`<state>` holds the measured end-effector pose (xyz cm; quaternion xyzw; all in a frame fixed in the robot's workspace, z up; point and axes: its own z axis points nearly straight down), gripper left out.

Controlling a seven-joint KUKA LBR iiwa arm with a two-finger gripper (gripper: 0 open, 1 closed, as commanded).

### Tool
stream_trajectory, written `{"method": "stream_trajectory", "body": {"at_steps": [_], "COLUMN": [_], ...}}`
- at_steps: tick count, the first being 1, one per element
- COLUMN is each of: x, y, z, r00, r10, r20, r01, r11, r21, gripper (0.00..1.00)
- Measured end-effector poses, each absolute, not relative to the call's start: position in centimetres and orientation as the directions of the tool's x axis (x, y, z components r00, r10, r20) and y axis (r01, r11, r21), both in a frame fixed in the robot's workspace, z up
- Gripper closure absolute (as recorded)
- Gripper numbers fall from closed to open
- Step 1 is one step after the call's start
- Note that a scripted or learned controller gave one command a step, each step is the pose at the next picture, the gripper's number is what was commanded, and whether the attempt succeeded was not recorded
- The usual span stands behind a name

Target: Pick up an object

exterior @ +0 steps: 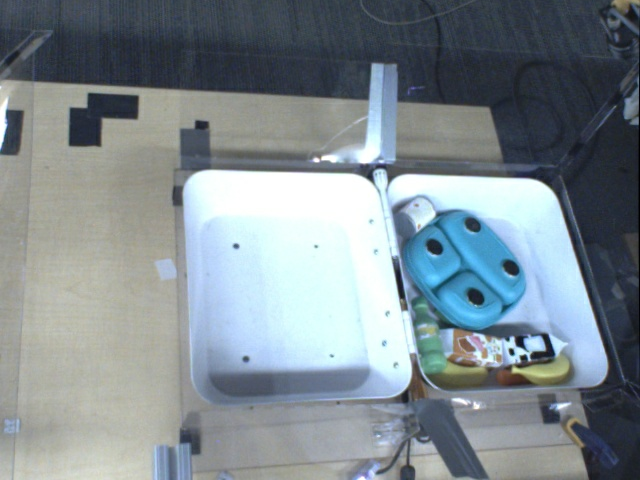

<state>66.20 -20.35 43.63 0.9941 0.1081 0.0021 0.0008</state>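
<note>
Surveying from largest to smallest: the surface carries two shallow white bins side by side, the left bin with nothing lying on its floor and the right bin holding every candidate object, all crowded toward its left wall and near edge. The hand cannot be assessed from this view, so whether it is spread or pressed together cannot be told. Largest in the right bin is a blue domed piece with four dark holes, lying tilted against the divider; its broad, smooth curve is judged likely to be too wide for a two-finger pinch, and a grasp attempted across it could slide off. Below it lies a printed packet, flat and touching the blue piece; a flat item pressed to the bin floor offers little edge, and fingers may close on nothing. A yellow item rests at the near rim, close enough to the wall that a descending finger could strike the bin. A green item sits wedged between the divider and the packet, with little clearance on either side. Smallest is a white object near the far left corner, touching the blue piece. Overall risk: clutter means any approach may nudge neighbours or pinch two things at once.
</note>
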Motion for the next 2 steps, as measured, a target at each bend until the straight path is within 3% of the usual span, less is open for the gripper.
{"method": "stream_trajectory", "body": {"at_steps": [2], "x": [66.47], "y": [-20.3], "z": [43.67], "r00": [0.978], "r10": [0.21], "r20": [0.005], "r01": [0.21], "r11": [-0.978], "r21": [0.002], "gripper": [1.0]}}
